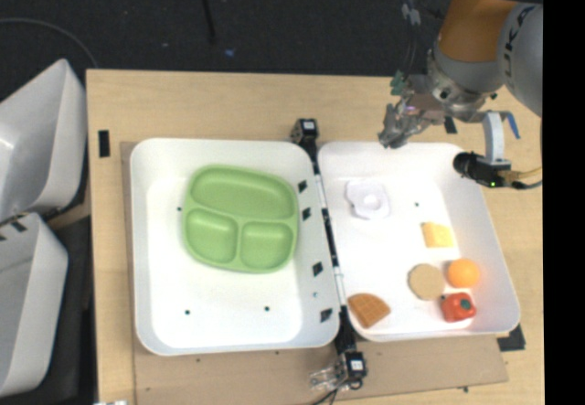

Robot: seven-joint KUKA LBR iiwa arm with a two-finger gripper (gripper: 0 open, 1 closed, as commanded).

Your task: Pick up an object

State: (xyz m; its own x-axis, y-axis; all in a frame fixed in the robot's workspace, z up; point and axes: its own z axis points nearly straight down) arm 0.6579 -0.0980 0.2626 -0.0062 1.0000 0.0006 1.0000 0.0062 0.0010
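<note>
hovering over the right bin's (475, 220) far rim, the hand (398, 135); finger state cannot be told.
the orange (463, 272) lies well nearer, by the right wall.

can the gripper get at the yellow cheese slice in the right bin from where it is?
Probably yes. The gripper sits over the right bin's far rim, and the yellow cheese slice lies flat, apart from the orange and the round cracker, open from above.
</note>
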